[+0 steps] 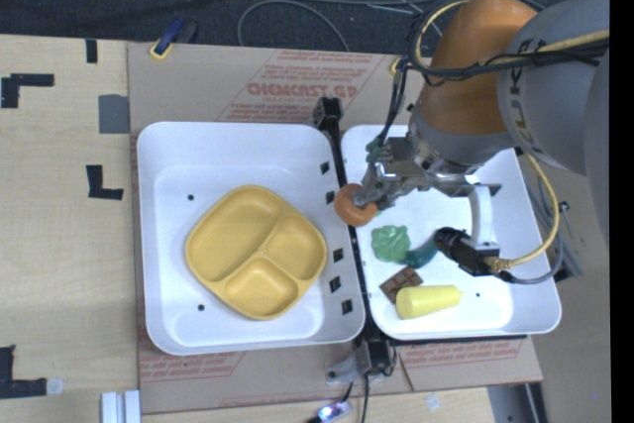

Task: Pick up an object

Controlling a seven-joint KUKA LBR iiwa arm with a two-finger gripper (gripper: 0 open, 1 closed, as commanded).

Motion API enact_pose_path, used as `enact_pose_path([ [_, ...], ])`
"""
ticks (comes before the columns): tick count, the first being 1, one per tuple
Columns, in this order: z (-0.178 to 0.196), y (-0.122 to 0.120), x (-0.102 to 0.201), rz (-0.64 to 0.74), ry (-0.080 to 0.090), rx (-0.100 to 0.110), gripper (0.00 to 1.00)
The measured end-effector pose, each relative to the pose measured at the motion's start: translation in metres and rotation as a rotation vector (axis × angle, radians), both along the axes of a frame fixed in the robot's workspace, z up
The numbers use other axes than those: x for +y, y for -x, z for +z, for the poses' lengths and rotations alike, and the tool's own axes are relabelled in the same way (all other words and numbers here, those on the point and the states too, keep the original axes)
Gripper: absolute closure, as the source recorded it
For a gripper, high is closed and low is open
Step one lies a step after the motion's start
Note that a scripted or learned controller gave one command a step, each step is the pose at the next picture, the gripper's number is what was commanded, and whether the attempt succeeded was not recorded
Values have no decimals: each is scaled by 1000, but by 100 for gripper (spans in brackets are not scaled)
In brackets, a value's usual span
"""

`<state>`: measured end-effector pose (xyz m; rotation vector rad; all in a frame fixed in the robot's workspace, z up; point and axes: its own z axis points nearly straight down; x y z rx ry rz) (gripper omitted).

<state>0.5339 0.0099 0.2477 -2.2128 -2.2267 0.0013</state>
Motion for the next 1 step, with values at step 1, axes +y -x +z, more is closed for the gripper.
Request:
enact_pose_path([
  [1,-22,-1,53,0,1,3,100],
])
